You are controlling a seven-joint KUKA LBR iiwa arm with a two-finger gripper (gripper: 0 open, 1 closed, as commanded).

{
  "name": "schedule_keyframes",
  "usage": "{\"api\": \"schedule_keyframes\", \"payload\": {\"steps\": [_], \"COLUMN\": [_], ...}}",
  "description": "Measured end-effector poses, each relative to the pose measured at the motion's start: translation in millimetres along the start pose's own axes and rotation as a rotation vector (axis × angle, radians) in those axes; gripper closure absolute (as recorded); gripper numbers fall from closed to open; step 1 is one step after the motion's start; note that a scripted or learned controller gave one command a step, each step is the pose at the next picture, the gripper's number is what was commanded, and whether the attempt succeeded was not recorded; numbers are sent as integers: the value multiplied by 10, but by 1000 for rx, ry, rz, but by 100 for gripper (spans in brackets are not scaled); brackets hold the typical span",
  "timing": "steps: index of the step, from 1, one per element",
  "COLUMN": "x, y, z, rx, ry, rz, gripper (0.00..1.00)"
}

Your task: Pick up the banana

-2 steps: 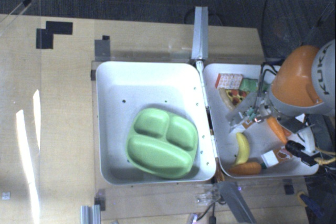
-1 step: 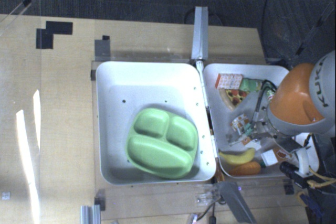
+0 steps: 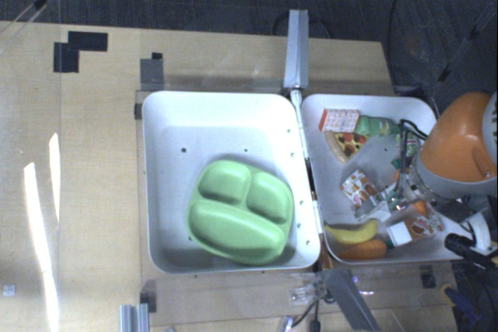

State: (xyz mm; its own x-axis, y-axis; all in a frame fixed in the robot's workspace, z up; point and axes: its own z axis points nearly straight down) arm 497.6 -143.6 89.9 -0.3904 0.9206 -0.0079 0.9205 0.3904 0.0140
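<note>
Where visible, findings follow.
Banana [image 3: 352, 230]: right bin [image 3: 336, 253], front-left corner, touching an orange item [image 3: 361, 249].
End effector [image 3: 398, 194]: over right bin; grip state cannot be told.
Left bin [image 3: 167, 128]: green tray [image 3: 240, 211].

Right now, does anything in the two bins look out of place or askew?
Nothing looks spilled or damaged. The green divided plate lies turned at a slant in the left bin. In the right bin, the banana lies at the front wall beside an orange item, with small packets crowded behind.
</note>
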Motion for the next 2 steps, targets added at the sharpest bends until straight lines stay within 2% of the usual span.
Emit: {"api": "schedule_keyframes", "payload": {"steps": [1, 2], "x": [166, 478], "y": [-13, 104], "z": [-742, -51], "rx": [8, 8], "ry": [4, 5], "rz": [-12, 62], "gripper": [0, 0]}}
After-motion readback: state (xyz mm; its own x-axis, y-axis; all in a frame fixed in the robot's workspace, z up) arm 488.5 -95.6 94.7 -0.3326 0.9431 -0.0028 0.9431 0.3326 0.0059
